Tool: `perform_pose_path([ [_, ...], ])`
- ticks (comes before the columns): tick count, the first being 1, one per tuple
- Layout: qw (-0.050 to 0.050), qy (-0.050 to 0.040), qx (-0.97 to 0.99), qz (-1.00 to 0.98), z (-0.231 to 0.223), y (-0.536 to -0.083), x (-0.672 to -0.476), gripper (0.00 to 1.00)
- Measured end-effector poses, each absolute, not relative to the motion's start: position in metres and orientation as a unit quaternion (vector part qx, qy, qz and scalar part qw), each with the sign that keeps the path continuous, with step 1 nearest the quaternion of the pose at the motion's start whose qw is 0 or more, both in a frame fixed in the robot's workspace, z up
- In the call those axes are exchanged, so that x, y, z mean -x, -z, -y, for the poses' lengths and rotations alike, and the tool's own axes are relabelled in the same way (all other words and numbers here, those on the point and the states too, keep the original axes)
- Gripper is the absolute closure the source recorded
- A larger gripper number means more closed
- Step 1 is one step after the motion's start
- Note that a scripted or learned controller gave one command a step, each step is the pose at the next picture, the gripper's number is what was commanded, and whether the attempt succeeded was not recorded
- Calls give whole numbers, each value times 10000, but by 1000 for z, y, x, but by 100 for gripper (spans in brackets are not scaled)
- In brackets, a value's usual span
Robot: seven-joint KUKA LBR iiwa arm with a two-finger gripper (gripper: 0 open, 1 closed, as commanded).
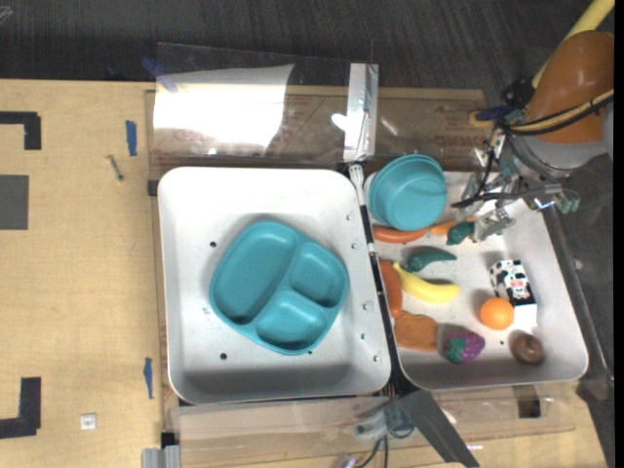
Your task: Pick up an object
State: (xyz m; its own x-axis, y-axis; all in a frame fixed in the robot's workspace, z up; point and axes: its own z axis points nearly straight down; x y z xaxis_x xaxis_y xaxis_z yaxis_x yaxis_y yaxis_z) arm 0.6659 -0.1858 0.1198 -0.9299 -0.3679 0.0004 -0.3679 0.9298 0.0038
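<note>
Right bin [570,354]: teal bowl [408,189] at 11 o'clock, carrot [414,232] just below it, banana [429,287] central, orange [496,313] and black-and-white block [509,279] toward 4 o'clock; no legible writing. Left bin [185,203]: teal divided plate [280,285], central. Gripper [497,198] at the right bin's 1 o'clock; finger state cannot be told.

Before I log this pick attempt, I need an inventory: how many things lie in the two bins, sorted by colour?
Teal: 3, the divided plate, the bowl, a small dark teal piece
Orange: 4, the carrot, the orange, a strip, a lump
Yellow: 1, the banana
Purple: 1, the grapes
Brown: 1, the doughnut
Black and white: 1, the block
Total: 11
</note>
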Motion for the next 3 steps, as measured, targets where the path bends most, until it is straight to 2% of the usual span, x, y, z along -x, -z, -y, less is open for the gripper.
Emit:
perform_pose_path([
  [1,-102,-32,-1676,9858,176,-242,-671,100],
  [2,-87,-29,-1390,9902,196,-307,-668,100],
  [3,-4,21,-3558,9346,206,-180,-667,100],
])
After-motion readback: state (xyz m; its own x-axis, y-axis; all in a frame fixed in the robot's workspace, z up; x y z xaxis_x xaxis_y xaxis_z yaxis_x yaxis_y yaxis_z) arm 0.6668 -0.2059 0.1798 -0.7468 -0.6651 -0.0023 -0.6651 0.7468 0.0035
